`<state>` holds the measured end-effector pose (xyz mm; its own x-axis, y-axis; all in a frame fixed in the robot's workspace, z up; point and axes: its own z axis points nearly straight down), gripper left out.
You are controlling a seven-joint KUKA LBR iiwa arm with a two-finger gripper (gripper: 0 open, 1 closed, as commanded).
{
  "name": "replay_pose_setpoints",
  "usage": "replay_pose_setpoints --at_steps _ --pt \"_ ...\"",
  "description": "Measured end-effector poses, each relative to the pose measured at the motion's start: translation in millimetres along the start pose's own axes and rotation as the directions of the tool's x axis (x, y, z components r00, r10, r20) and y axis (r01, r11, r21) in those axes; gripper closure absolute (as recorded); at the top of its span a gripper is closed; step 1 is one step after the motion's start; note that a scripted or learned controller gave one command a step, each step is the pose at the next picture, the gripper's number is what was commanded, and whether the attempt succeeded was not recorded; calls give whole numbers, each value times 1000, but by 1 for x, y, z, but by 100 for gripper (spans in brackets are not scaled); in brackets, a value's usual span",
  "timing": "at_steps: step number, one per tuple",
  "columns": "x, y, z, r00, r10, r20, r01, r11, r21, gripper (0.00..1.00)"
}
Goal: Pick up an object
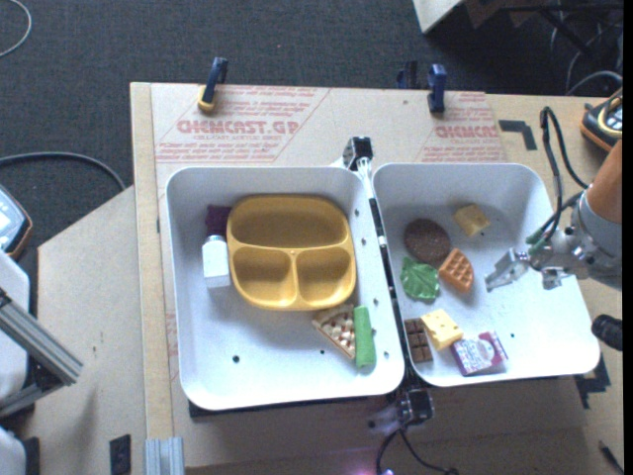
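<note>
Two bins [188, 295] lay below me; my tool [522, 268] hung spread open over the right one (nothing grasped), near a waffle [457, 271].

We see a robotics lab: a clamped board table [297, 117] bearing two white bins [198, 364], loose cables [59, 161] on dark carpet [99, 47].

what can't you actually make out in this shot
- Camera view: whether the gripper fingers are open or shut; too small and blurred.
- The arm beyond the wrist; cut off by the right edge.
- The dark purple item behind the white bottle; partly hidden by the yellow divided plate.
- Print on the pink packet; too small to read.
</note>
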<state>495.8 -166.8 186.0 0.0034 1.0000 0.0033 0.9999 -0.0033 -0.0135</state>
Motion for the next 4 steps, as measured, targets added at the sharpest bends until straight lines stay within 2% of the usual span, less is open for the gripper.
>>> replay_pose_setpoints --at_steps 1,2,3,4 --pt "0 3 -6 1000 -3 3 3 1000 -13 0" --pt "-2 -3 39 1000 -2 0 2 1000 -7 0" --pt "-1 6 96 1000 -4 0 4 1000 -8 0" --pt "-1 6 102 1000 -3 1 3 1000 -10 0"
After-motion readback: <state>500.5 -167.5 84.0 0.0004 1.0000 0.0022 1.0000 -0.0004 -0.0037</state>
